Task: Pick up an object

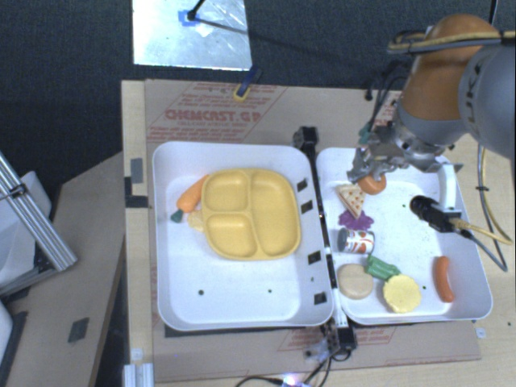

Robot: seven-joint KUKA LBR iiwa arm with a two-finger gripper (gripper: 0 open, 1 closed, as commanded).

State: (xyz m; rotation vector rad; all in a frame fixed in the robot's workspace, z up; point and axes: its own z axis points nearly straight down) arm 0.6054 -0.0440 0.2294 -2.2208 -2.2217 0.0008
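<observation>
My gripper (pixel 367 169) hangs over the far left part of the right bin (pixel 468 248). Directly below its tip lies a small orange round thing (pixel 374 185), touching or nearly touching it. A pizza slice (pixel 351 197) lies just in front of that, with a purple piece (pixel 355 218) and a small can (pixel 355 240) further forward. A green pepper (pixel 380 267), a beige disc (pixel 354 281), a yellow lemon (pixel 401 293) and a red sausage (pixel 443 278) lie along the bin's near side.
The left bin (pixel 181 289) holds a yellow divided plate (pixel 246 213) and a carrot (pixel 191 193) beside the plate's left edge. The bins' raised rims meet in the middle (pixel 321 224). The arm's grey and orange body (pixel 451 71) looms over the right bin's far side.
</observation>
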